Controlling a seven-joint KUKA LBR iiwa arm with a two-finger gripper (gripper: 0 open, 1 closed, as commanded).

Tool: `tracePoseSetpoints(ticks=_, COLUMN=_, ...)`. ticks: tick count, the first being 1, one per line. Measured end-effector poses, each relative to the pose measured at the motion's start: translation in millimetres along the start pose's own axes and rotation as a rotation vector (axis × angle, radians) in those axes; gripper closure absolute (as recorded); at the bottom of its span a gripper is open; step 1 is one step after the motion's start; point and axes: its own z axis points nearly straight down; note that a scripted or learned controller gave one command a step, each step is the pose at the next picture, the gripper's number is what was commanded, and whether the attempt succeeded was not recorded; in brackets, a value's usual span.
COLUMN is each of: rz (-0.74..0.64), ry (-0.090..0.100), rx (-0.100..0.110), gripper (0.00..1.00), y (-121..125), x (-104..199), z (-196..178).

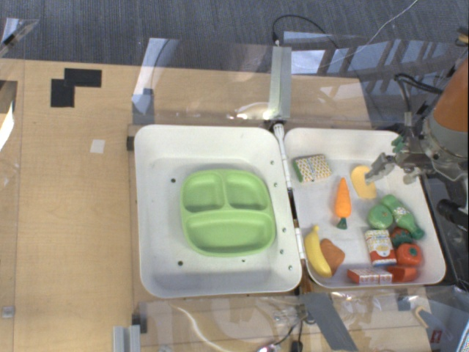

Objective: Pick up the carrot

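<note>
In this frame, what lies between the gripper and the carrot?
In the camera view, a pale yellow toy lies between the gripper and the carrot, close under the gripper; bare bin floor separates it from the carrot.

No legible txt; label on small carton [379,245] in right bin [438,262] too blurry.

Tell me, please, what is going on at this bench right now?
A robot arm reaches in from the right over the right bin, which holds toy foods. Its gripper hovers near a yellow piece. The carrot lies untouched in that bin. The left bin holds a green divided plate.
</note>
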Motion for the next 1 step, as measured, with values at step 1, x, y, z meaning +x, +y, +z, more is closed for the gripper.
tracePoseSetpoints(ticks=1, rz=-0.054, ry=-0.003, rx=-0.01, gripper=0.0, y=-0.1, x=26.9, z=108.7)
